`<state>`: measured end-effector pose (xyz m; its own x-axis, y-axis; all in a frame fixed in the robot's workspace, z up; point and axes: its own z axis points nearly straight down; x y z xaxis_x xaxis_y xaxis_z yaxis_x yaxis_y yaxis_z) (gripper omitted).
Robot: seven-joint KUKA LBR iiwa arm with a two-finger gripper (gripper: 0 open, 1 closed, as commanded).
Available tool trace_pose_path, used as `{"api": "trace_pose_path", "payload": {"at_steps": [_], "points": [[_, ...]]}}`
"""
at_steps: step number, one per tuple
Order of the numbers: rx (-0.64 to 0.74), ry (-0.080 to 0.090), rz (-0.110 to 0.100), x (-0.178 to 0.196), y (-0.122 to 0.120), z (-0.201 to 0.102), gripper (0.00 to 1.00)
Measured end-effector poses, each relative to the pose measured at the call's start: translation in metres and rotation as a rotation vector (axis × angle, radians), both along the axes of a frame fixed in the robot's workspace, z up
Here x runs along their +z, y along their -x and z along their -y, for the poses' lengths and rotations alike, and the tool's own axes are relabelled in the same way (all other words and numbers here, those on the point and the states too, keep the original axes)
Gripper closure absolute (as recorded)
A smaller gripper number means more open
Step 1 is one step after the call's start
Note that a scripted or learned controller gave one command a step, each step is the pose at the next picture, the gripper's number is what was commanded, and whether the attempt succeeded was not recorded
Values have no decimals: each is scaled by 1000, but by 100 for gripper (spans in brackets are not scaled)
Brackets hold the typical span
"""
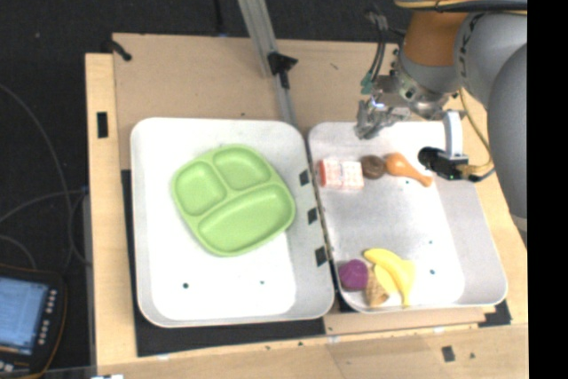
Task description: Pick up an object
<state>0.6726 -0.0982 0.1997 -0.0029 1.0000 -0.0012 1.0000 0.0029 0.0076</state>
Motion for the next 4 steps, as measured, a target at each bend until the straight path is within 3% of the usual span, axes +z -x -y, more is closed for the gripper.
{"api": "trace_pose_path", "payload": {"at_steps": [1,3,4], "points": [[1,-1,-5,11,-1,1,100],[4,-2,-9,12,43,-106,100],[4,-3,-8,23,71,-142,100]]}}
